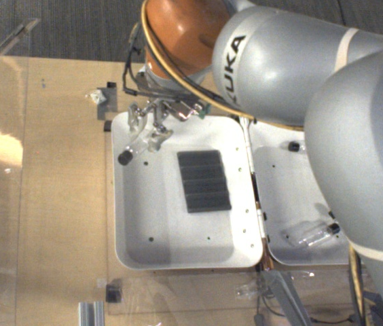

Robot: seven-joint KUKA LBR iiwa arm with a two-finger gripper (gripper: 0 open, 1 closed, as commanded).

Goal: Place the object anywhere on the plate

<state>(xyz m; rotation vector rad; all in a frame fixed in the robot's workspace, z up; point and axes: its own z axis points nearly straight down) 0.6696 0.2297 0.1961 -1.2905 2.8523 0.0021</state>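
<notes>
The clear tube with a black cap [132,149] lies slanted in the left bin [137,250], cap end toward the near-left, right by the far-left corner, left of the dark ribbed plate [204,180]. Pale wood tabletop [42,182], dark carpet behind. The end effector [152,122] hovers just over the tube's far end; I can't tell if it's open or closed.

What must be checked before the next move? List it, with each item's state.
1. Dark ribbed plate lies flat in the left bin, nothing on it: ok.
2. Gripper above the plate: not ok, it is at the bin's far left corner.
3. Clear black-capped vial held by the gripper: cannot tell.
4. Vial on the plate: not ok.
5. Second vial in the right bin, off the path: ok.
</notes>
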